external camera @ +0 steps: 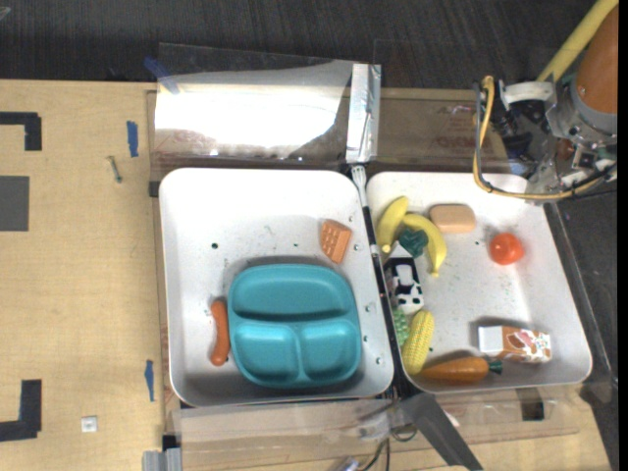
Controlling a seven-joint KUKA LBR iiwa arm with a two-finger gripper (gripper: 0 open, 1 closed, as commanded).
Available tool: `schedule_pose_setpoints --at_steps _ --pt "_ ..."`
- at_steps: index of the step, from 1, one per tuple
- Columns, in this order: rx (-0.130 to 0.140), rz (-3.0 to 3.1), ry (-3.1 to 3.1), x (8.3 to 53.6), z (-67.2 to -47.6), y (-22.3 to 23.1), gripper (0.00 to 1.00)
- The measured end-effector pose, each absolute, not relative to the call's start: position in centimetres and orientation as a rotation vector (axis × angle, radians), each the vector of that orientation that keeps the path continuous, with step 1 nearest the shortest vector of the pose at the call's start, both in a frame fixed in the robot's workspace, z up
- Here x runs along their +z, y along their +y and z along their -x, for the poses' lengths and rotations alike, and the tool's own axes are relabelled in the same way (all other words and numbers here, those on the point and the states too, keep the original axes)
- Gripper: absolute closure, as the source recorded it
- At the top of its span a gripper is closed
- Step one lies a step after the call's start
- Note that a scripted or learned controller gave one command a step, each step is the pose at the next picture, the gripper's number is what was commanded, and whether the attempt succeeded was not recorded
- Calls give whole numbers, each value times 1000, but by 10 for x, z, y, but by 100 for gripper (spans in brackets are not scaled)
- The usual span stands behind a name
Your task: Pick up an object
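The right bin holds several toy foods: a yellow banana bunch, a tan bread piece, a red tomato, a black-and-white cow figure, a corn cob, a carrot and a small juice carton. My gripper hangs at the far right, over the bin's back right corner, above and right of the tomato. Nothing is seen held in it. Yellow cable loops around the wrist.
The left bin carries a teal divided plate, an orange sausage at its left and an orange waffle piece by the dividing wall. A shiny clear sheet lies behind the left bin.
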State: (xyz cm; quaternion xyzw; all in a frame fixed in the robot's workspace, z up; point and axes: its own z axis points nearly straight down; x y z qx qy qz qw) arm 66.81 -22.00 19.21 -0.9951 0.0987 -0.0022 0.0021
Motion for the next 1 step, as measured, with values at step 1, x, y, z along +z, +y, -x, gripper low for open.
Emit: schedule_pose_setpoints --at_steps 1 --pt "-19 3117 371 281 -669 -221 100"
